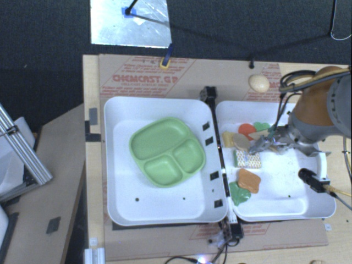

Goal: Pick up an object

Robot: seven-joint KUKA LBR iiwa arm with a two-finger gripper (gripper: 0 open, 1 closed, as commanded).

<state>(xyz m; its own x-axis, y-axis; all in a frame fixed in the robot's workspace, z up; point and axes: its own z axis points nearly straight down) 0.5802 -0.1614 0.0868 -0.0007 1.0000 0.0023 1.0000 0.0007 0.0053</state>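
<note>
Reaching low, the gripper hangs over a checked sponge. I cannot tell its hold. That sponge looks soft and light; squeeze its sides.

Glossy white plastic bins, matt green plastic tray, crinkled shiny foil sheet, brown cardboard underlay

Set high above the bench, looking down at a slant. Far enough to take in both bins and the floor beyond the bench's far edge.
</note>
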